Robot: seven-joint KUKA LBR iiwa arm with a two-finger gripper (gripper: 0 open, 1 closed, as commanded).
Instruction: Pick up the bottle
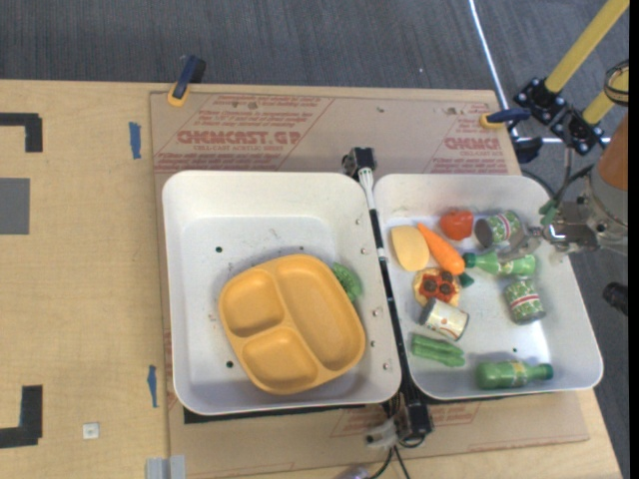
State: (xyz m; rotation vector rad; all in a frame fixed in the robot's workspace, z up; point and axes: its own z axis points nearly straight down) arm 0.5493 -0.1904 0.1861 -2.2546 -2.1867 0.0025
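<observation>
A light wooden tabletop [80,297] carries a printed cardboard sheet [300,128] — on that sit two white bins, left [190,267] and right [569,312], side by side.

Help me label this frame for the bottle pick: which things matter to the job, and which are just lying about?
Belongs to the job:
green bottle, lying at the right bin's near edge
gripper, at the right bin's far right side

Just lying about:
yellow divided plate in the left bin
carrot
tomato
two cans
</observation>
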